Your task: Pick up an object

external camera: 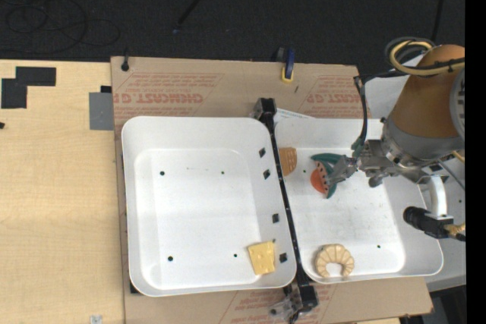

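Note:
A red toy slice with a teal-green rind (321, 178) lies in the right bin (380, 258), left of its middle. My gripper (343, 169) reaches in from the right and sits right against the slice's right side, with the grey arm and its orange band (429, 99) behind it. Whether the slice is gripped or just touched is unclear. A tan croissant (335, 260) rests at the right bin's front edge. A small brown bread piece (287, 159) lies by the divider. A yellow cheese wedge (263, 258) sits in the left bin's (152, 148) front right corner.
A black divider strip (277, 186) runs between the two bins. Both bins stand on a cardboard sheet (197, 91) held by a blue clamp (288, 66) at the back. Wooden bench surface (53, 201) extends to the left.

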Controlling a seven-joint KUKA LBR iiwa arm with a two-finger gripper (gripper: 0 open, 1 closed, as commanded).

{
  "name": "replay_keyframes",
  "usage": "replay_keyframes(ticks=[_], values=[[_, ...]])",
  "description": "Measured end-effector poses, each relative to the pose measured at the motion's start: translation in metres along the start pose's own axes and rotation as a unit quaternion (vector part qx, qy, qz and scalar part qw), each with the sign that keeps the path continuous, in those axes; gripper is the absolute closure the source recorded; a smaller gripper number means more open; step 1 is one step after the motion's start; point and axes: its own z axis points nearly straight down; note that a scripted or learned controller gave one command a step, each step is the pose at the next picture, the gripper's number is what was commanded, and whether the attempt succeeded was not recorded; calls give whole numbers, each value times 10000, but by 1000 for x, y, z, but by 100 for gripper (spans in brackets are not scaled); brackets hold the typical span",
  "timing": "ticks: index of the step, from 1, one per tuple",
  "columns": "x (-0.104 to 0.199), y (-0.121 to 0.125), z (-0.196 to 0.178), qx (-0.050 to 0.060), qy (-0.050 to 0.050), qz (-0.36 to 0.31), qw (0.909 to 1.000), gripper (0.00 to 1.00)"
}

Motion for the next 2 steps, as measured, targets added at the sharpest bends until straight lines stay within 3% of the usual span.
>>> replay_keyframes(ticks=[1, 2], values=[[-1, 0, -10, 9, 4, 3, 10000, 100], [66, -79, -75, -5, 13, -22, 10000, 100]])
